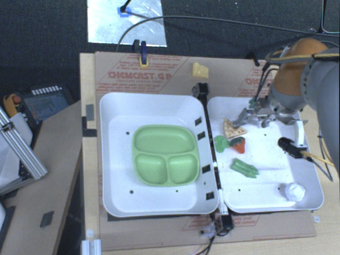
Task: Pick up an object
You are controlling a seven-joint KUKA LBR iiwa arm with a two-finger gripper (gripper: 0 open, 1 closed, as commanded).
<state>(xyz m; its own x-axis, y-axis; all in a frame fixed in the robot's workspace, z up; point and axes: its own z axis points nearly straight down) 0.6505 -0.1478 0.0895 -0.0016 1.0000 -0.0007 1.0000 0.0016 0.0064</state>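
Two white bins (159, 104) sit on brown board (159, 73) over dark carpet (42, 31); a foil sheet (127, 15) lies far off. The gripper (254, 116) hangs over the right bin by the pizza slice (232, 128); its grip I cannot tell.

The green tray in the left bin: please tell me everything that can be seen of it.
The green tray is pale green and looks like smooth moulded plastic. It has rounded corners and three compartments: one wide one along the far side and two smaller ones side by side along the near side. It lies flat, right way up, near the middle of the left white bin, slightly turned. Nothing lies in it.
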